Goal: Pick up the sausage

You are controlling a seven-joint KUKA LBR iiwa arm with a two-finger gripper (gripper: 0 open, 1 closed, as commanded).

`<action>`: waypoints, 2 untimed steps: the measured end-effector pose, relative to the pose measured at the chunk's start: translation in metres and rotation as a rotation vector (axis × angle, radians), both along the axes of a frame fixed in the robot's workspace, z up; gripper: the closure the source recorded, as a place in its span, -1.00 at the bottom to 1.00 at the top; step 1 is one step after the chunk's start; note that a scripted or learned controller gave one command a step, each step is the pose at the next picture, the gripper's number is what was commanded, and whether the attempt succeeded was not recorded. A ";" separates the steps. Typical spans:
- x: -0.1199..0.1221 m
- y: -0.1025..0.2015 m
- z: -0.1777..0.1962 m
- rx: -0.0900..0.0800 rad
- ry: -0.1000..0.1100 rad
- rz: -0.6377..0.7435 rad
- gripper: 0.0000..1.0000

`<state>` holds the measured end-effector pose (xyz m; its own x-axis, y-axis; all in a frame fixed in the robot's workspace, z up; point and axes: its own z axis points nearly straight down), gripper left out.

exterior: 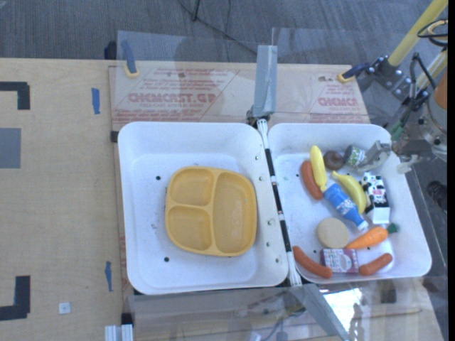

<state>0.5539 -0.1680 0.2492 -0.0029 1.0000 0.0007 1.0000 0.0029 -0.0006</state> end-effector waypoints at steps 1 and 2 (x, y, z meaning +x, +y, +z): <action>0.046 0.061 -0.091 0.000 -0.001 0.131 -1.00; 0.071 0.072 -0.161 -0.003 -0.009 0.244 -1.00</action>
<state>0.6248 -0.0961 0.0884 -0.2441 0.9698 -0.0029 0.9697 0.2441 0.0078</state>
